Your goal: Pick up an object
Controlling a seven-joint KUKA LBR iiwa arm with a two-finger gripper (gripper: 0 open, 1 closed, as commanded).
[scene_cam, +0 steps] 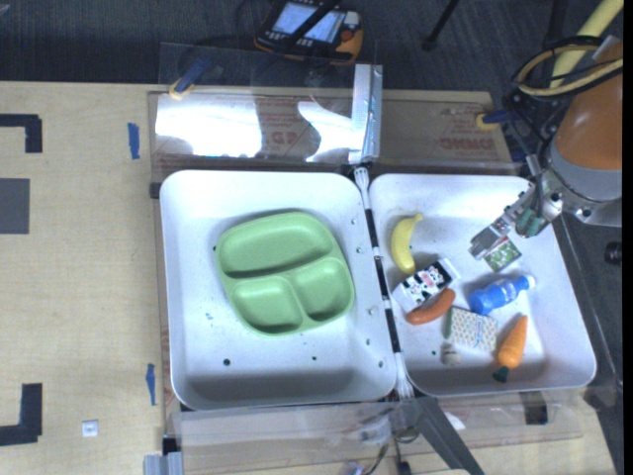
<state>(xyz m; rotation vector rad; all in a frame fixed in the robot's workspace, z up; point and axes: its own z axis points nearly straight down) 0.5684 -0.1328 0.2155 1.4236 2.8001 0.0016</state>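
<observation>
The right bin [554, 364] holds several small objects. A yellow banana [404, 242] lies at its left side, with a black-and-white box [426, 280] and a red-orange pepper-like piece [430, 308] just below it. A blue bottle [499, 293] lies in the middle, above a speckled flat pad [472, 330], and an orange carrot [511, 339] sits to the pad's right. My gripper [501, 242] hangs over the bin's upper right part, just above the blue bottle and to the right of the banana. A small green piece [505, 256] shows at its tip.
The left bin [188, 216] holds a green divided plate [285, 270]. A clear plastic panel [257, 117] stands behind the bins. The grey arm with its orange band [593, 137] comes in from the right over the right bin's edge.
</observation>
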